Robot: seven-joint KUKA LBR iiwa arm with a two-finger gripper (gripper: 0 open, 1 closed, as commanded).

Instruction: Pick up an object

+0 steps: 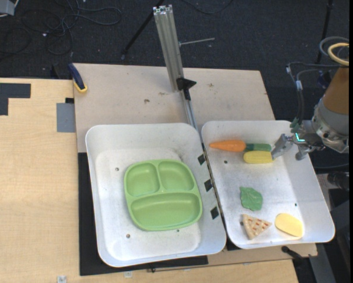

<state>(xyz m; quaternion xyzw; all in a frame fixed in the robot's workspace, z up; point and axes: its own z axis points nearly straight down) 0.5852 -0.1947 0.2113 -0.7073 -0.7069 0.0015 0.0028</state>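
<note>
At the right bin's [318,175] upper right edge, my gripper [287,146] hangs; I cannot tell its state. The yellow corn piece [258,157] lies just to its left, long axis running left-right, end pointing toward the gripper, beside the carrot [228,145]. I judge it the nearest pick; the other toys lie well apart, lower down.
</note>
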